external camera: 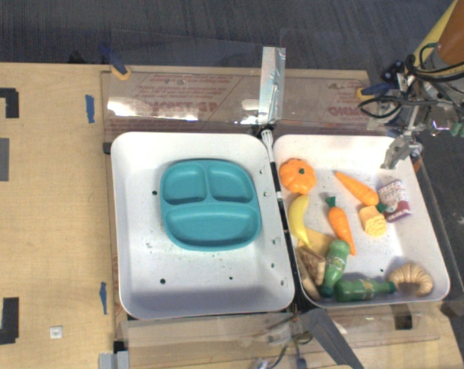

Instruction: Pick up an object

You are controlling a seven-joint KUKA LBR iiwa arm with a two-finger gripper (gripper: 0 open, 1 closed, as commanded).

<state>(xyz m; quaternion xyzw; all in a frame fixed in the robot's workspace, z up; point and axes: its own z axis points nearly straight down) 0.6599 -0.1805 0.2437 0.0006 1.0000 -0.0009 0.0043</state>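
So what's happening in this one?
A robot arm reaches in from the right, its gripper hovering over the upper right corner of the right bin with nothing between its fingers. That bin holds toy food: a pumpkin, banana, carrots and bottles, all untouched. The left bin holds a teal divided plate.

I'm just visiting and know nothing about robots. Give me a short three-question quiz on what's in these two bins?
1. True or false: the teal divided plate lies in the left bin.
2. Which item sits nearest the divider at the top of the right bin? A) croissant B) orange pumpkin C) corn piece
3. Fill in: the yellow banana lies just below the ____.

Key: 1 true. 2 B. 3 pumpkin. The gripper hangs over the right bin's top right corner, holding nothing.
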